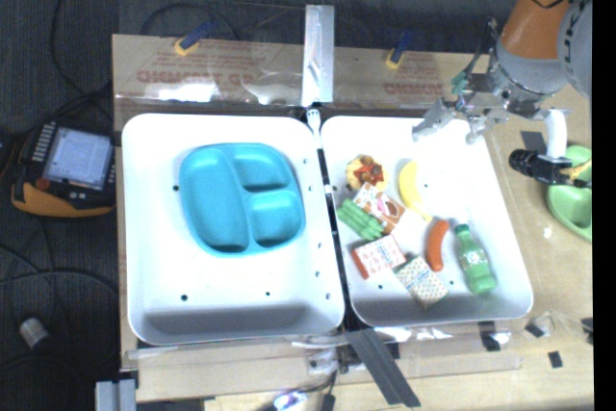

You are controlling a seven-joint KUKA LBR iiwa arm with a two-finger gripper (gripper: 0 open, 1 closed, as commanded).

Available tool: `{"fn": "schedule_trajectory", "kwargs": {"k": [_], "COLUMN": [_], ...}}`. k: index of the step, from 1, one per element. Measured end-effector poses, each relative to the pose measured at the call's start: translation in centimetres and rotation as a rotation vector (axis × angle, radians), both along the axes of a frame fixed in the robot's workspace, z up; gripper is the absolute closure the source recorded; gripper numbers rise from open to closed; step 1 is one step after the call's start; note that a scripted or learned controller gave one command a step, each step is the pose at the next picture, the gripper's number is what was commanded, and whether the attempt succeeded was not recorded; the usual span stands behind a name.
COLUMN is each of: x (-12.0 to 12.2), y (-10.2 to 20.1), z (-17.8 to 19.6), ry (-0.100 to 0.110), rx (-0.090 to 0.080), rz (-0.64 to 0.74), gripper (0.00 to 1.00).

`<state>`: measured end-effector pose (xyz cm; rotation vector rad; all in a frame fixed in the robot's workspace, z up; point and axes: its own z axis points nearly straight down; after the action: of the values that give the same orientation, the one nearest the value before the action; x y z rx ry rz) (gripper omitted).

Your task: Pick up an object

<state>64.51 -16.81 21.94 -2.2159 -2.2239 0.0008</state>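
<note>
From above, the gripper (452, 119) hung over the right bin's (500, 197) far edge, fingers spread apart, holding nothing. That bin held one banana (409, 184), one sausage (437, 244), one green bottle (474, 258) and several small packets. The left bin (149, 236) held one blue tray (243, 197).

- The blue tray (242, 196) is occupying the middle of the left bin (154, 298); bare floor is ringing the tray on all sides.
- The ridge (328, 207) right of the tray is separating the left bin from the right bin (500, 207).
- Right of the ridge, the banana (409, 183), sausage (436, 244), green bottle (474, 259) and small packets (385, 236) are crowding the right bin's middle and near part.
- The gripper (450, 120) is hanging over that bin's far right corner.
</note>
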Motion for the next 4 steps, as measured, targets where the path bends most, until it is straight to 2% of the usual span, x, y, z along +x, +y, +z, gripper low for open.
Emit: {"fn": "schedule_trajectory", "kwargs": {"k": [1, 2, 3, 4], "x": [-3.7, -3.7, -9.2, -14.4], "y": [-0.5, -0.4, -1.3, -3.5], "z": [-12.9, -11.9, 1.3, -3.9], "ry": [-0.004, -0.005, 0.001, 0.002], "rx": [-0.003, 0.001, -0.002, 0.0], "rz": [0.03, 0.031, -0.009, 0.126], "gripper": [0.0, 1.0, 1.0, 1.0]}}
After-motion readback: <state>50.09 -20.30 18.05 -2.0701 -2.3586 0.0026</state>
